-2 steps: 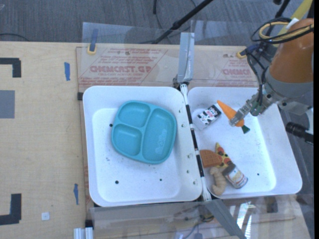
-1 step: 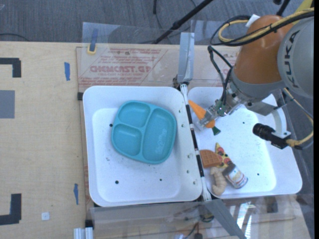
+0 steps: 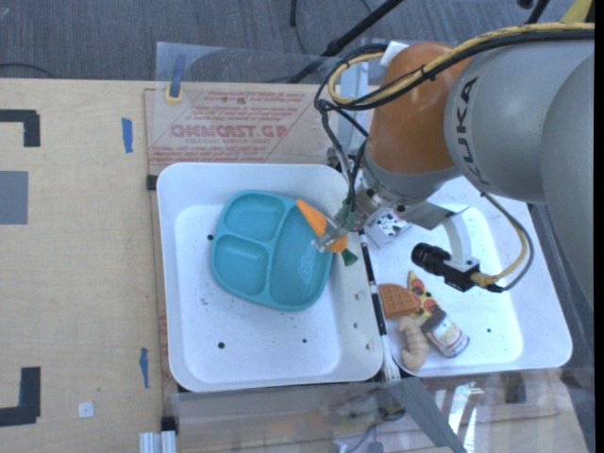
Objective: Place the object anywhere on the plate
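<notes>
A teal divided plate (image 3: 269, 250) lies in the left bin (image 3: 189, 281). An orange toy carrot (image 3: 312, 217) with a green end hangs at a slant over the plate's right rim, close to the wall between the bins. My gripper (image 3: 332, 241) comes down from the right and is shut on the carrot's middle, with orange showing on both sides of the metal fingers (image 3: 327, 244). The carrot's pointed end reaches over the plate's upper right compartment. The big orange and grey wrist hides part of the right bin behind it.
The right bin (image 3: 538, 338) holds a waffle-like wedge (image 3: 400, 299), a beige toy (image 3: 413, 343), a small can (image 3: 446, 336) and a white cube (image 3: 385, 225). A black cabled fitting (image 3: 444, 262) hangs off the arm. A pink sign (image 3: 231, 125) lies behind the left bin.
</notes>
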You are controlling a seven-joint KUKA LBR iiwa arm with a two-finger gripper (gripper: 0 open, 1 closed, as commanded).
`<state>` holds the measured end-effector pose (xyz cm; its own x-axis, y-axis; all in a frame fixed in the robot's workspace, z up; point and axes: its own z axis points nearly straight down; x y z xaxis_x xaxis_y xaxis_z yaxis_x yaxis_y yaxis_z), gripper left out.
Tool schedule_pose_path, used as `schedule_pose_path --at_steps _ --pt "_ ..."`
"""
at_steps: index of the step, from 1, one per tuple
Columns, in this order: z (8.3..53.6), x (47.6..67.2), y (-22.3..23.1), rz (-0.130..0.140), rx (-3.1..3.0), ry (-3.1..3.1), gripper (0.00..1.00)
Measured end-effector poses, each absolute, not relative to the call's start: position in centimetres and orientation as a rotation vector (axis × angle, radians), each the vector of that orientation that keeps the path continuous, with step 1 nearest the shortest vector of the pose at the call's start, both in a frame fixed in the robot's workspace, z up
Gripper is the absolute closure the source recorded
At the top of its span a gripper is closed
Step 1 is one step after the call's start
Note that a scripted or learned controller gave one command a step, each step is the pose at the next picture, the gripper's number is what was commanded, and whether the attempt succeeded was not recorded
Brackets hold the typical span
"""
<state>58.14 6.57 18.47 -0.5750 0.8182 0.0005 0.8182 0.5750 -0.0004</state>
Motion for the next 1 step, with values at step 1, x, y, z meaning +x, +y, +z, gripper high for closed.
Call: schedule_pose_path --at_steps 1 --pt "18.5 58.16 6.56 -0.001 -1.449 -2.787 0.0"
